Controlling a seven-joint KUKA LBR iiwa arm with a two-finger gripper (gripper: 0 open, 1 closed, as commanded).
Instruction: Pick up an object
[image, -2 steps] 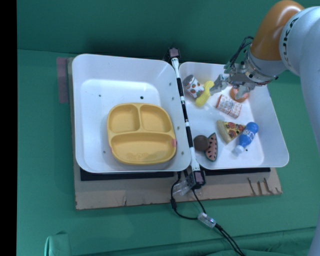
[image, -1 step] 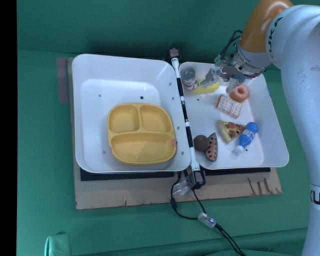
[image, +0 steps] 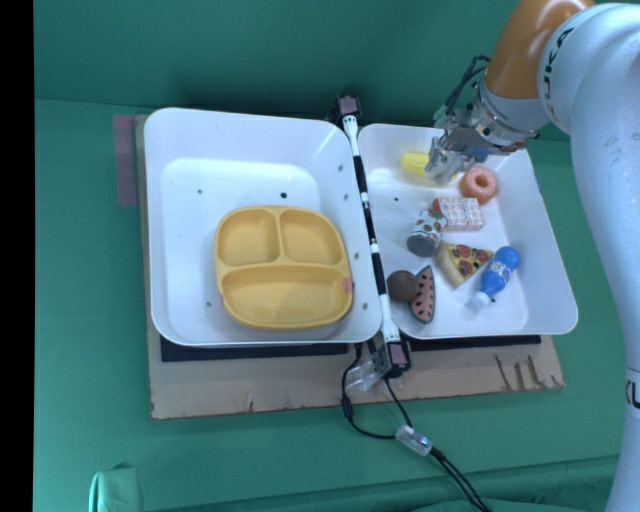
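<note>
the gripper (image: 440, 165) hangs low over the far end of the right bin (image: 545, 290), its tip just beside a yellow corn toy (image: 413, 162). whether its grip is open or shut cannot be told from this angle, and nothing shows between its tips.

taking the doughnut (image: 479, 183) as the landmark: the corn lies to its left, past the gripper; a pink patterned box (image: 460, 212) sits just in front of it, with a small can (image: 425, 233) at the box's left end. further in front lie a pizza slice (image: 465, 260) and a blue-capped bottle (image: 495, 276), then a watermelon slice (image: 424, 294) touching a brown round toy (image: 402, 286). well to the doughnut's left, in the left bin (image: 180, 150), rests a yellow divided plate (image: 283, 267).
</note>
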